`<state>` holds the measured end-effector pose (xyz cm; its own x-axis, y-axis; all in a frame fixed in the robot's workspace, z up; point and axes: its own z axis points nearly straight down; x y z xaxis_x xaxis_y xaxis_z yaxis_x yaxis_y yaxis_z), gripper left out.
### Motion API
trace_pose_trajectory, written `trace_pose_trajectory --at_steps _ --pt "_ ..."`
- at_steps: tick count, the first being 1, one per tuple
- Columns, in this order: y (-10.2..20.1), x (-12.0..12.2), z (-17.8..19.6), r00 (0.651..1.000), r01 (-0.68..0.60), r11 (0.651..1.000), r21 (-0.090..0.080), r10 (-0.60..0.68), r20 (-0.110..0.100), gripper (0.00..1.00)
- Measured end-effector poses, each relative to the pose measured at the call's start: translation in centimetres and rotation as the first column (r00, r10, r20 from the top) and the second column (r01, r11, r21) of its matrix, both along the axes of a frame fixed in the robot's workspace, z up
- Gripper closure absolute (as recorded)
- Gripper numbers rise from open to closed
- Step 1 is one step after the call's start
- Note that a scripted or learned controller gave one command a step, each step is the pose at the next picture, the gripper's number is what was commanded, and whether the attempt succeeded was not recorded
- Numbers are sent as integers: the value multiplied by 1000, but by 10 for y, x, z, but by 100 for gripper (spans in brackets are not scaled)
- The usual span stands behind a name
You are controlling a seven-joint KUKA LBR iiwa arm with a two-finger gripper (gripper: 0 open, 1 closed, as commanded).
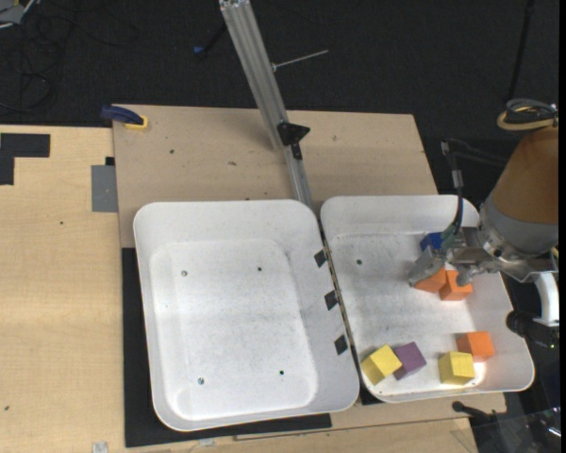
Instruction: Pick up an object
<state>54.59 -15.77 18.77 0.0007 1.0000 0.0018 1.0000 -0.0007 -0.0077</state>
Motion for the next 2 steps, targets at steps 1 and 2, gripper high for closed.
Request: trace_pose_trajectory --at_steps 1,2 --pt "1 6 -47 1000 1 1000 0 -1 0 0" --pt "1 7 -98 1000 2 1000 -1 -1 7 0"
